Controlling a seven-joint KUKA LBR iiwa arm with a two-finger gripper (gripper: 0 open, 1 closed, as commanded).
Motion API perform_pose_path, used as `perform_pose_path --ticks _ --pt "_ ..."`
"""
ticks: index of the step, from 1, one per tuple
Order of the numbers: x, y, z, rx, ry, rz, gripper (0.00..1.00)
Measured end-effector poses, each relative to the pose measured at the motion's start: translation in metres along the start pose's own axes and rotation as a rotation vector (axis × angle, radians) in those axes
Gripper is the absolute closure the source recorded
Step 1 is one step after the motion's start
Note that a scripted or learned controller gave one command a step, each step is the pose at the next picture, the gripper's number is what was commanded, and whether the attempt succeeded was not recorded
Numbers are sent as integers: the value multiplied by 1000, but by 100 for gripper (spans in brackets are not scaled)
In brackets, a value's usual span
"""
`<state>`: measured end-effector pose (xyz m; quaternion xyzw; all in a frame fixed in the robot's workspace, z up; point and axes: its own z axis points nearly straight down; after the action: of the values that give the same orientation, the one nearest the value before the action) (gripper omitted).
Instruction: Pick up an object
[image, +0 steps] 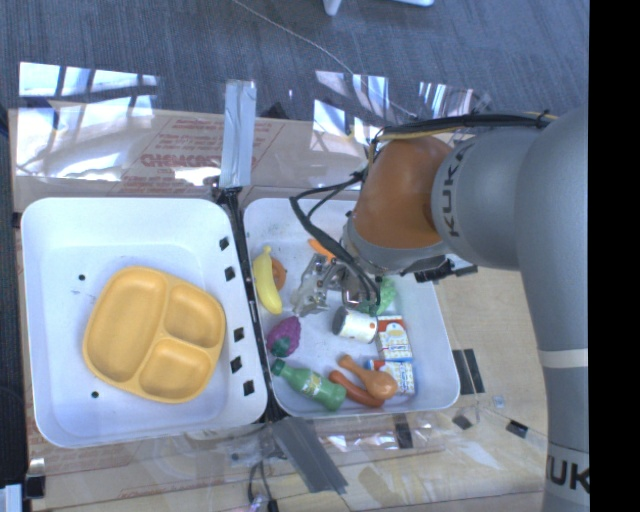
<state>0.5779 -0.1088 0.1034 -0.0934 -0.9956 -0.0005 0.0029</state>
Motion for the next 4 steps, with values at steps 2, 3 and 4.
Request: perform_pose_path --ticks 2,3,4 --pt "28 -47 11 1 -4 -262 0" --pt "-64 -69 10 2 -10 -185 0" --pt "-4 -94 10 -9 -7 -262 0"
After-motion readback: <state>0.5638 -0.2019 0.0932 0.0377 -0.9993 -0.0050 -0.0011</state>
